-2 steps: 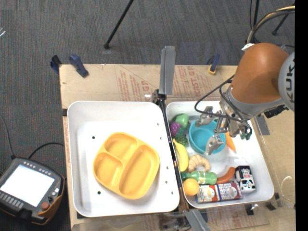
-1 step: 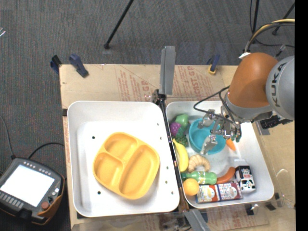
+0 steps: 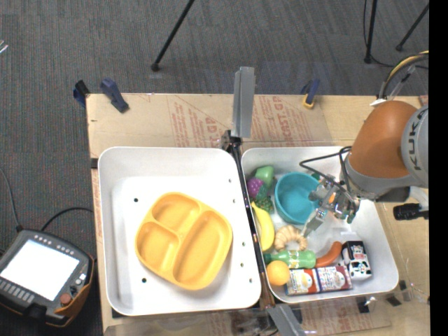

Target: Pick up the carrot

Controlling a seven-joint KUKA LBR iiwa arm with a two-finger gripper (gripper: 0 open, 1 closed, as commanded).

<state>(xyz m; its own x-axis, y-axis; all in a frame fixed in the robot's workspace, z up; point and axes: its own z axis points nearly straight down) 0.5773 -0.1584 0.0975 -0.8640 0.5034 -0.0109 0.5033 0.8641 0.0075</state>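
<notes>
— So, where is your gripper (image 3: 318, 220) at this moment?

— My gripper hangs over the right bin (image 3: 386, 240), near its middle. It is at about four o'clock from the teal bowl (image 3: 294, 194), just beside the rim of that bowl. My arm (image 3: 381, 152) comes in from three o'clock, with the orange band above the wrist.

— And the fingers, are they closed on something?

— I cannot tell. The fingers are too small and blurred for me to judge, and I see nothing between them.

— Where is the carrot?

— The carrot (image 3: 329, 253) lies in the right bin, at about five o'clock from my gripper, near it but apart. It is tilted, its upper end toward one o'clock. At its three o'clock side is a small black and white carton (image 3: 356, 259), just beside it. At its six o'clock is a flat snack packet (image 3: 320, 280), and at nine o'clock a green bottle (image 3: 292, 259).

— What more is in that bin?

— A banana (image 3: 264, 227), a shrimp (image 3: 290, 237), an orange fruit (image 3: 277, 273), purple grapes (image 3: 255, 186). The left bin (image 3: 119, 180) bears a yellow divided plate (image 3: 183, 239).
</notes>
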